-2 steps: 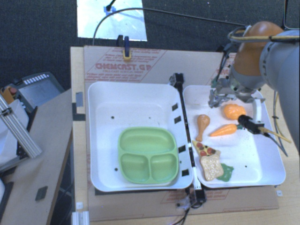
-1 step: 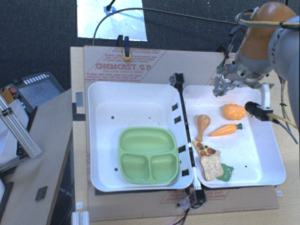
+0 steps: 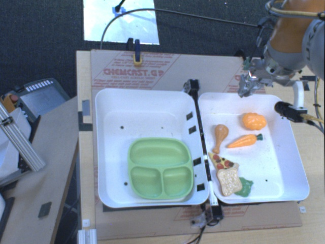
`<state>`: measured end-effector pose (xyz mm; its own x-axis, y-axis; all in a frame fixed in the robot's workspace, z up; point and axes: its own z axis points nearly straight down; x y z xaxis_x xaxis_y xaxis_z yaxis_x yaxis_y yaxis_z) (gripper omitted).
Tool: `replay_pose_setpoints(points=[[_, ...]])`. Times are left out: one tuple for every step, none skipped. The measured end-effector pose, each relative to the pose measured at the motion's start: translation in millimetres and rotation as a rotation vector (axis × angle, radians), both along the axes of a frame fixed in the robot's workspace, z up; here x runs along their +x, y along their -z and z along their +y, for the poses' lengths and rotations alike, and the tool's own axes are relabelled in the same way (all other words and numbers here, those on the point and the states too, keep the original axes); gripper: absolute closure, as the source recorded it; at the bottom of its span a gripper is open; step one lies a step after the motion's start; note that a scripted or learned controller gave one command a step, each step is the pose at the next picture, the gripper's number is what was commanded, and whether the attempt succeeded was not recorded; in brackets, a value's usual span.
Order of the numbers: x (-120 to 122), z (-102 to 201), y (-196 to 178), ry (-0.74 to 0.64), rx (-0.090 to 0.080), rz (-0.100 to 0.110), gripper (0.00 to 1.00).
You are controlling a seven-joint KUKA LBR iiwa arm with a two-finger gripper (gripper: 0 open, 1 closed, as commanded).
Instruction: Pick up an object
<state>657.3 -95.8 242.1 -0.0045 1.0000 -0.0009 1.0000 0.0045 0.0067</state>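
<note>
While claw (image 3: 249, 89) grip unclear, orange toy (image 3: 253, 121) just below it, apart.

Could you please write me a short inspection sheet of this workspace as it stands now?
Surface: bench bears left bin and right bin, side by side.
Job's things: in right bin, orange, carrot, drumstick, pizza slice, toast on a lettuce leaf.
Clutter: green tray in left bin.
Gripper: gripper above right bin's far edge, holding nothing seen.
Cables: black cable beyond bins.
Surroundings: dark floor.
</note>
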Motion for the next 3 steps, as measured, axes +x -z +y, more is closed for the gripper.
replay_pose_setpoints(points=[[-18, 51, -2, -0.004, 0.002, 0.006, 1.00], [-34, 99, 1, -0.004, 0.003, 0.007, 1.00], [-44, 153, -2, -0.004, 0.002, 0.006, 1.00]])
